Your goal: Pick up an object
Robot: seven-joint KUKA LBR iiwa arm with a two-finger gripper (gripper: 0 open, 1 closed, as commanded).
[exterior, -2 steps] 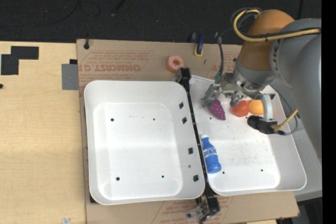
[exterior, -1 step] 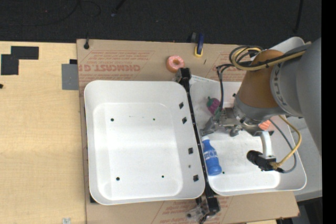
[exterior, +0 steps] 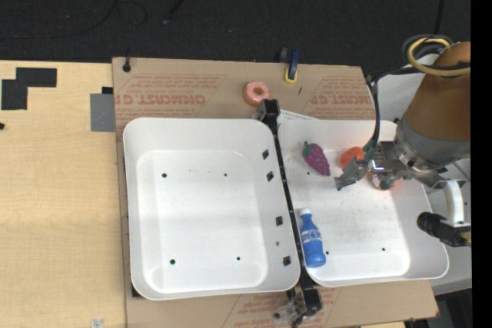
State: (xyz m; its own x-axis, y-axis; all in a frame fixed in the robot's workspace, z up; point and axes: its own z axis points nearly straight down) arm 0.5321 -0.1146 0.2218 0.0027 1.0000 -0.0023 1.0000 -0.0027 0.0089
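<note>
My end effector (exterior: 369,169) sat low in the right bin (exterior: 384,261) beside an orange object (exterior: 351,155); I couldn't tell its grip.

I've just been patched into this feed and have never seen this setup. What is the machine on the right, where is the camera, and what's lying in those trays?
You are looking down at a slant from one fixed camera above a bench. Two shallow white bins sit side by side: the left bin and the right bin. The grey and orange bulk coming in from the right is a robot arm; its gripper hangs low over the right bin. That bin holds a purple grape bunch, a blue bottle lying against the divider, and an orange object right beside the gripper. A pink donut lies on the cardboard behind the bins. I cannot tell whether the gripper has hold of anything.
</note>
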